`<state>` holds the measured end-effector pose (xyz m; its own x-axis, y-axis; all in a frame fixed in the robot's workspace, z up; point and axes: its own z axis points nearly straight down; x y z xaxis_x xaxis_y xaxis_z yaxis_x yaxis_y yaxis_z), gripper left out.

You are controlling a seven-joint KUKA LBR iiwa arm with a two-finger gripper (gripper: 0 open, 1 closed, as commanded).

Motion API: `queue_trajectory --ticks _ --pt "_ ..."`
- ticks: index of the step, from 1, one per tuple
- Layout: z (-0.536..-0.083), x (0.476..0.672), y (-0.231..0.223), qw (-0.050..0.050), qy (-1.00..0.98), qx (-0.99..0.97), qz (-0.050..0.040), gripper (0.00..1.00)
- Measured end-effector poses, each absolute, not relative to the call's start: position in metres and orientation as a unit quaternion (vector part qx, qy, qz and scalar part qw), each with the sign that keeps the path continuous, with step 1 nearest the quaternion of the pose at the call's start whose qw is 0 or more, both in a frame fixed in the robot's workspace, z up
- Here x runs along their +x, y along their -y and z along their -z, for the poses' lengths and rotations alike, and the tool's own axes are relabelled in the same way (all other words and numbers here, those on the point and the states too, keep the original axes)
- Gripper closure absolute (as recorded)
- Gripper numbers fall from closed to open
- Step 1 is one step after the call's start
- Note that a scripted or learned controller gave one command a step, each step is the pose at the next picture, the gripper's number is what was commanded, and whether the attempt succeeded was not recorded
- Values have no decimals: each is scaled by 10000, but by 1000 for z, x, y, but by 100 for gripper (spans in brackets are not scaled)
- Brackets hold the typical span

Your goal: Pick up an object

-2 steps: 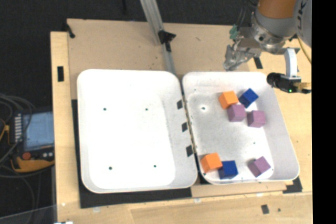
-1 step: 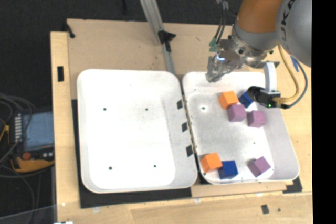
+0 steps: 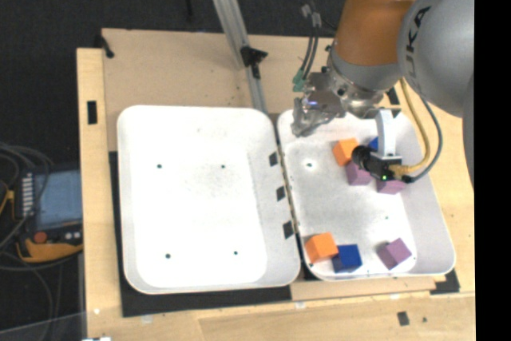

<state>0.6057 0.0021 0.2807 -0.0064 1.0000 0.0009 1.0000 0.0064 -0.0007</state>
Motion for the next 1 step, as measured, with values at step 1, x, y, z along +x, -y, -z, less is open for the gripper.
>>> queue_trajectory --ticks 1 --pt "-274 589 -45 6 7093 -7049 -2 100"
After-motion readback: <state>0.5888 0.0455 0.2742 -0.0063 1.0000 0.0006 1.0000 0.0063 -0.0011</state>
